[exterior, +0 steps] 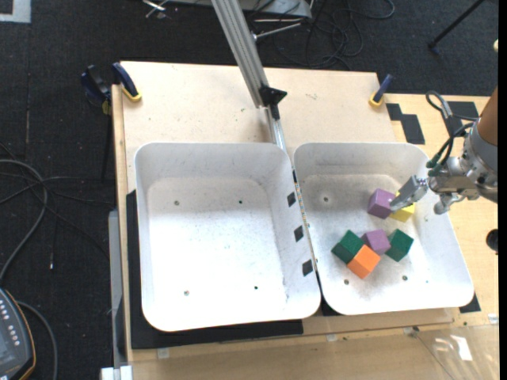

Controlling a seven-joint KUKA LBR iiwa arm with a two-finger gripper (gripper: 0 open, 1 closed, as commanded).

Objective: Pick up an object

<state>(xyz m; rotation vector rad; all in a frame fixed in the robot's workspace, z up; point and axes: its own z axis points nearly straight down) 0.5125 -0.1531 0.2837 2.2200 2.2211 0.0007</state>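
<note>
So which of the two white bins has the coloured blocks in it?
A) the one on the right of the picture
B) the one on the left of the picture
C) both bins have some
A: the purple block, yellow block, green blocks and orange block all lie in the right bin, next to where the gripper reaches in.

— Where is the arm [485, 145] seen?
— At three o'clock; it is angled in toward nine o'clock, wrist held low.
— And the jaws?
— The gripper [428, 196] is seen spread, one finger [412, 190] stretched toward eight o'clock.
</note>
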